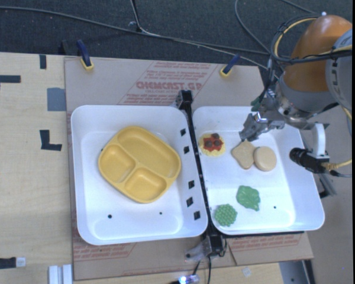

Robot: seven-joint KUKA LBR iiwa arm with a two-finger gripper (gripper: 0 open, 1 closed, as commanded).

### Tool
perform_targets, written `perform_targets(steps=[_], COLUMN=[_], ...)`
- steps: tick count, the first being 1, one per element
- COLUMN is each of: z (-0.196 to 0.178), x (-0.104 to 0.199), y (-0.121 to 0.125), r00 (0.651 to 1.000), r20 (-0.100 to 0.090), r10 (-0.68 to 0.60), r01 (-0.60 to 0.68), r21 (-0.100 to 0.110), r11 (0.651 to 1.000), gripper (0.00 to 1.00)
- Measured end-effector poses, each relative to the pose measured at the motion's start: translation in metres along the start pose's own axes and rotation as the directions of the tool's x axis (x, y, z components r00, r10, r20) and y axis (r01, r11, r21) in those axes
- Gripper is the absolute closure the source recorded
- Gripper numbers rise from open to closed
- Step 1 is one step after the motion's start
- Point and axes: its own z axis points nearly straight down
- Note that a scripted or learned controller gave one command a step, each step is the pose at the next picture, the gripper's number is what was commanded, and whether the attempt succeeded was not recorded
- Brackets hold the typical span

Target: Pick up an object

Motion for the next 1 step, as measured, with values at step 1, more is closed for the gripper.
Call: perform_targets(steps=[1], z=[0.0108], x=[0.044], y=[0.0138], r00=[1.0], r20=[0.0], r10=[0.001], r01=[-0.001], r21=[0.001], r11=[1.0], gripper=[1.0])
